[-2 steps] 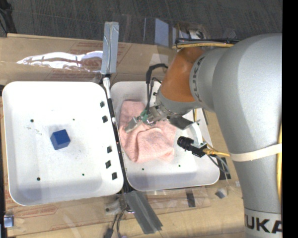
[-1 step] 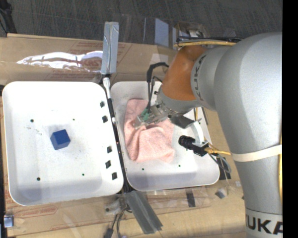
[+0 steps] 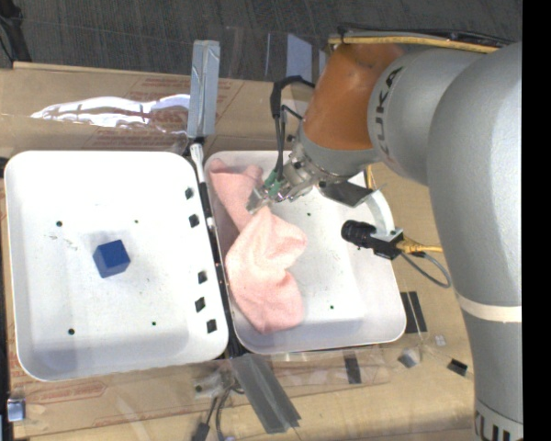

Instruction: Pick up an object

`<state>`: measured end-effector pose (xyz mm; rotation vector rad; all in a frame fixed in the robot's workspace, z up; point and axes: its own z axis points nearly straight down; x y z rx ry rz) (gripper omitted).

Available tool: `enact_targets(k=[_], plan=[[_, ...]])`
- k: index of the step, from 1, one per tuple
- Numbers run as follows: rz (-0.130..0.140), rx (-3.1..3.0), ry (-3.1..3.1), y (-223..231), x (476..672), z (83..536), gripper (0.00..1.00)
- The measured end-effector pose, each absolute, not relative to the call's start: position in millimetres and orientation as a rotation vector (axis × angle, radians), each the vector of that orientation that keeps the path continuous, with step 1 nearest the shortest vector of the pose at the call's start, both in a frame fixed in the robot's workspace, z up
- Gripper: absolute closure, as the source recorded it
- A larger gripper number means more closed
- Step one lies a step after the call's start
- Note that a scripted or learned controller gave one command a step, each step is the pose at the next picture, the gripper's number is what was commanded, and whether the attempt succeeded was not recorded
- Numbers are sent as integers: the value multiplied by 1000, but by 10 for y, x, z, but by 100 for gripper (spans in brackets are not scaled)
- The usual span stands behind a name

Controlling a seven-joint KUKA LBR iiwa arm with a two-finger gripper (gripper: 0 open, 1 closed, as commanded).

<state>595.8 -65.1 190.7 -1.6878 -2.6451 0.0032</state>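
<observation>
**One pick under way: pink cloth, right bin**

Item: soft pink crumpled cloth (image 3: 262, 265), lying in the right-hand shallow white bin (image 3: 376, 315). My gripper (image 3: 266, 194) sits at the cloth's twelve o'clock edge; grip state I cannot tell. Step, I judge: grasping. Next: confirm hold, lift straight.

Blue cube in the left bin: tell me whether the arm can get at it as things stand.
Probably yes. The blue cube sits alone on the left bin floor with nothing over or beside it. The gripper is over the pink cloth in the right bin, so it must cross the divider.
</observation>
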Motion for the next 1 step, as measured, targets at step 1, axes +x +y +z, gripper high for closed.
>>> enact_targets(k=[1], plan=[[8,-1678,-2645,-643,5956,1979,100]])
